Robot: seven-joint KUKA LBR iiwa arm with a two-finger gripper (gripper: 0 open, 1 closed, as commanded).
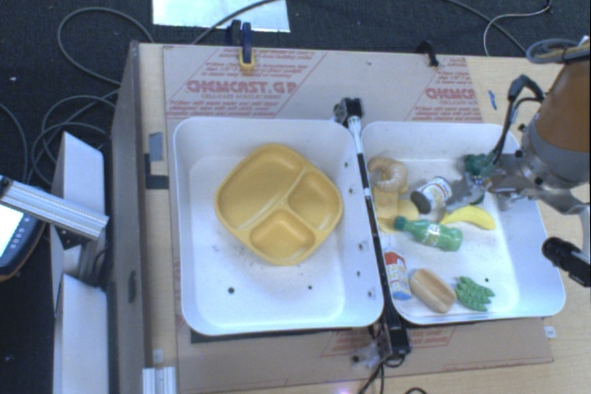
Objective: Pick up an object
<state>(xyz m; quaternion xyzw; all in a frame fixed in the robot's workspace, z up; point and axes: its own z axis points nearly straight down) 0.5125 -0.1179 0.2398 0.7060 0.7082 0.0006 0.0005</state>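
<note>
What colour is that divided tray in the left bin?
Yellow: the tray shows plainly in the camera view.

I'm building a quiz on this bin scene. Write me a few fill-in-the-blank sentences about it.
1. The yellow divided plate lies in the ____ bin.
2. The green bottle lies just below the yellow ____.
3. The plate has ____ compartments.
4. The gripper is over the ____ bin.

Missing words: left; banana; three; right
</note>
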